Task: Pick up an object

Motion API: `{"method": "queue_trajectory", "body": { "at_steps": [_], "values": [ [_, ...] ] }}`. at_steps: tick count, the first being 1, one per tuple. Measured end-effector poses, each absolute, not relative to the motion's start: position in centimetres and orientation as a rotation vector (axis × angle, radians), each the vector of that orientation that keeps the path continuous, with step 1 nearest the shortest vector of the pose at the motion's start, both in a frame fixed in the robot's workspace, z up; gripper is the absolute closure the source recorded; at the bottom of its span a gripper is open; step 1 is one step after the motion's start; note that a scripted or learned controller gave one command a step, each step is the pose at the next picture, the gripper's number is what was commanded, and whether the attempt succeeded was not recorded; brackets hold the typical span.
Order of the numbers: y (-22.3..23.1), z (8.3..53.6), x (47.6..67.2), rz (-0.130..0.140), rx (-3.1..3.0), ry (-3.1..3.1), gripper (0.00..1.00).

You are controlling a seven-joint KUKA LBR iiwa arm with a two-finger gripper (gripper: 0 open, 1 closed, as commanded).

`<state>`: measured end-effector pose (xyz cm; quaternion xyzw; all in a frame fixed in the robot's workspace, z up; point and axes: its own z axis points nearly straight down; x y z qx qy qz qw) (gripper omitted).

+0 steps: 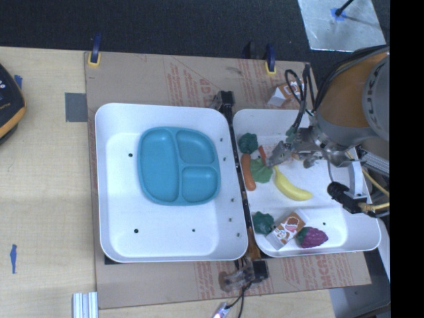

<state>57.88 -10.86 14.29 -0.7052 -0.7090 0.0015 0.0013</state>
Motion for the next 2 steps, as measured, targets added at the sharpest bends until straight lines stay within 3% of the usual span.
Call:
{"method": "queue_trajectory", "body": {
  "at_steps": [1,2],
  "values": [
    [-12.7,9.8,56.4,0.005,-2.215,-2.225,0.00],
    [-12.8,10.8,56.4,0.007,-2.212,-2.227,1.00]
  ]
}}
